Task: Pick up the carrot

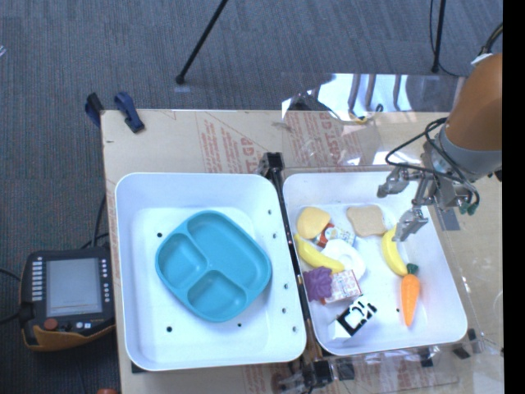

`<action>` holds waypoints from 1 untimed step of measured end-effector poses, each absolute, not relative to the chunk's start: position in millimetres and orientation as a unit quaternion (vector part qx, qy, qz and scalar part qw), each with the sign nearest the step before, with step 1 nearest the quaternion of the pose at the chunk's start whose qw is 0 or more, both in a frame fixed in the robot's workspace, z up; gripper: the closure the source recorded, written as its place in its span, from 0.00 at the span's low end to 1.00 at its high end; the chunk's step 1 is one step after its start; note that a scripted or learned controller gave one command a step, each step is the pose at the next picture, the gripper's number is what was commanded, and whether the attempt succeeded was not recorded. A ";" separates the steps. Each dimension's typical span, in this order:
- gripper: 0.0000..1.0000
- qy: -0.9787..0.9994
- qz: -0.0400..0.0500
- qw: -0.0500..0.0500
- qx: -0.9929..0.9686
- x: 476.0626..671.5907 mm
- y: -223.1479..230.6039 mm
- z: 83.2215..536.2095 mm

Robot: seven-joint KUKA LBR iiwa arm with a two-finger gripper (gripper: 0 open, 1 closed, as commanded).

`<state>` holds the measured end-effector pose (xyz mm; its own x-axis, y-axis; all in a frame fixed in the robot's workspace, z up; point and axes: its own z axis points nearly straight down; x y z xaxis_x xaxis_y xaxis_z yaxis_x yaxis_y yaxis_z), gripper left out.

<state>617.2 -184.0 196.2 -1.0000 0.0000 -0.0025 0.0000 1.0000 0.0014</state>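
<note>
Toward the near right corner of the right bin (456,314) lies the carrot (409,298), just beside a banana (394,253). It looks light, stiff and smooth; grip across its thick middle. Whether the pincer (410,222) stands apart I cannot tell.

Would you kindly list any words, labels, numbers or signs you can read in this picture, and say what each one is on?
None can be read with certainty.
Red printing on the cardboard sheet under the bins: large slanted letters, too blurred and partly covered to read.
Small red packet in the right bin: markings too small to read.
Black and white item near that bin's front: bold pattern, no legible text.
Handheld screen left of the bench: nothing legible.
</note>
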 end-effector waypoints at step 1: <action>0.00 0.999 0.002 -0.003 0.047 521.1 -211.8 85.2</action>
